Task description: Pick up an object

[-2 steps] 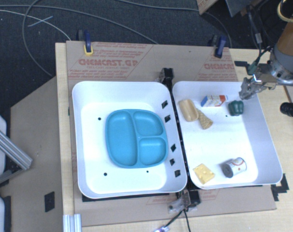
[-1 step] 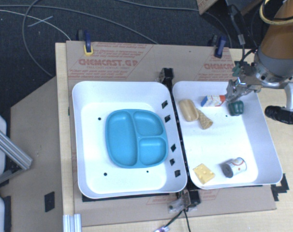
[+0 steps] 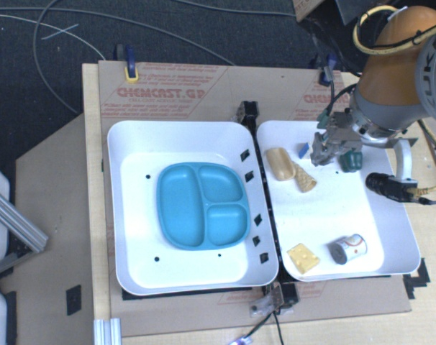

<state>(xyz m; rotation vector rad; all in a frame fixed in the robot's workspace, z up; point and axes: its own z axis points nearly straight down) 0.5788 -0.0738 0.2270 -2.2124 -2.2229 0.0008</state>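
In the right bin [image 3: 391,225] lie several small objects. A tan bread-like piece [image 3: 279,162] rests near the bin's left wall, with a smaller tan piece [image 3: 306,181] beside it. A small blue item [image 3: 303,149] sits just left of my gripper [image 3: 321,155], and a teal object [image 3: 351,160] lies just right of it. My gripper hangs low over the bin's far part, between these two. A yellow wedge [image 3: 303,257] and a grey and white cylinder [image 3: 347,249] lie near the front edge.
The left bin [image 3: 132,157] holds a blue divided plate [image 3: 202,204]. A black divider with clips [image 3: 257,192] runs between the bins. The arm's orange band [image 3: 398,56] rises at the far right, and a black cable fitting [image 3: 391,185] overhangs the right bin's edge.
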